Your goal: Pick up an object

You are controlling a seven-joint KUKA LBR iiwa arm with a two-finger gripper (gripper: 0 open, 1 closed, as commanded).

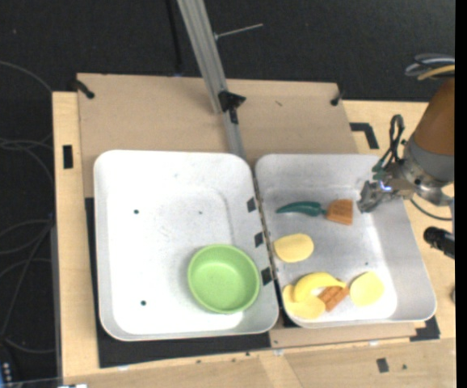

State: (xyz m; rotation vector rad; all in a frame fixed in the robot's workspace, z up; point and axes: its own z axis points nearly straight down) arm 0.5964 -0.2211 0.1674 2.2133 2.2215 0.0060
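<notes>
Looking down on the table (177, 111), you are seeing two shallow white bins side by side. The left bin (161, 192) is holding a green bowl (224, 277) near its front right corner. The right bin (395, 257) is holding the pickable objects: a green-handled tool (302, 208) with an orange block (341, 212) at its end, a yellow piece (293, 247), and a yellow and orange cluster (318, 291) by the front wall. Your gripper (369, 196) is hovering at the right bin's far right edge, just beside the orange block. I cannot tell how it is set, and nothing is showing in its grasp. By my judgement, the pick is not yet made; descent, closing and lifting are all remaining.
</notes>
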